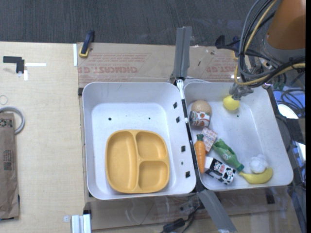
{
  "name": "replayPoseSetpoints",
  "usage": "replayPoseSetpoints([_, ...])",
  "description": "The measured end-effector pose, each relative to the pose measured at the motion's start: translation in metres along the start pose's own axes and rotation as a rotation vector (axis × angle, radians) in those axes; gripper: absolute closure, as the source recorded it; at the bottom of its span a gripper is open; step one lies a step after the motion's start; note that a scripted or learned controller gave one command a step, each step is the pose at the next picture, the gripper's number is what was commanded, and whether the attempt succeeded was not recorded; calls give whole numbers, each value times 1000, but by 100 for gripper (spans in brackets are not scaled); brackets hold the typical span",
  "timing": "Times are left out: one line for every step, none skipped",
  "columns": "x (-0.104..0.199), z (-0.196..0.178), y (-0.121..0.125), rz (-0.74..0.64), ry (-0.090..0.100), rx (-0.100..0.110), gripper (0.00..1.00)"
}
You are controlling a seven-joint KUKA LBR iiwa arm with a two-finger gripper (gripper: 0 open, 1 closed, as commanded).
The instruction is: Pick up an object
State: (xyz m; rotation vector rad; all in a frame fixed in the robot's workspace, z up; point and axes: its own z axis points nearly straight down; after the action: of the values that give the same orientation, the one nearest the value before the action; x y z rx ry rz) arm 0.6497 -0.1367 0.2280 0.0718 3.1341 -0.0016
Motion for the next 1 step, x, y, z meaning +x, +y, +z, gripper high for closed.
replayPoseSetpoints([21, -11, 32, -243, 1, -1, 100])
